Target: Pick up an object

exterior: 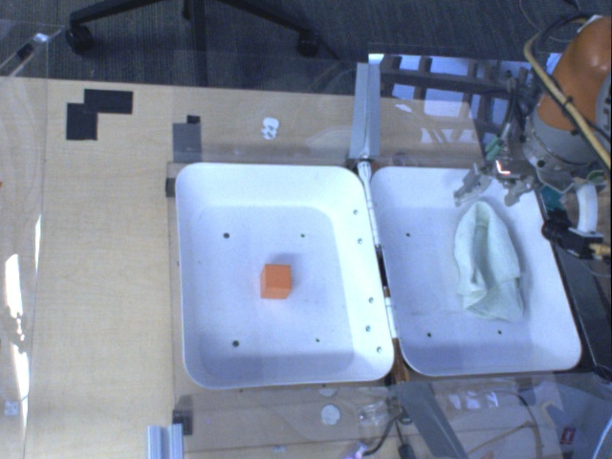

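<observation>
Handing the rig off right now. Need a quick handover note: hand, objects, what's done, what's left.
Hand: open, nothing between its fingers, hovering over the far edge of the right bin, just above the top end of the cloth.
Objects: crumpled pale green cloth lies in the right bin, toward its right side. Orange cube sits alone near the middle of the left bin.
Done: no pick yet; both objects rest on the bin floors.
Left: the whole grasp. The cloth is the nearer target, so lowering onto it, closing and lifting is probably the next move.
</observation>
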